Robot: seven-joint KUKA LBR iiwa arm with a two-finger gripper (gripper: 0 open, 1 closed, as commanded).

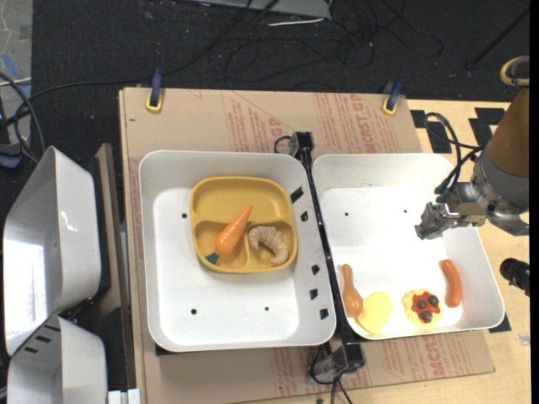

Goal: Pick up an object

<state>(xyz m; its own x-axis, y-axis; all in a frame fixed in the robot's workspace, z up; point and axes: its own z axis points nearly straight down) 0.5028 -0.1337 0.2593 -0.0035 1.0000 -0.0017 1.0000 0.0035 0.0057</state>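
Along the near edge of the right bin (404,171) lie the things I could go for: a sausage (452,282), a small round piece with dark red bits on top (422,305), a pale yellow disc (376,310) and an orange spoon-like piece (349,289) touching that disc. They look like toy food, so I judge them light, fairly stiff plastic or rubber, smooth-skinned and likely to slide or roll if pinched off-centre. None looks fragile. The sausage seems my best candidate: it lies apart from the others, with bare bin floor on both long sides, and I would take it across its narrow middle, closing at right angles to its length. The disc lies too flat to get under, and the spoon-like piece sits close to the bin wall.

My claw (435,220) hangs over the right bin's far-right part, above the sausage in the view and well apart from it, touching none of the toys. I see nothing between its tips, so it carries nothing; how wide it stands I cannot tell, since the dark parts blur together from this angle.

Over in the left bin (168,251) a yellow divided plate (202,196) holds a carrot (233,230) and a shrimp (269,242). Both sit low inside compartments, where the ridges would crowd my approach, so I count them as harder picks.
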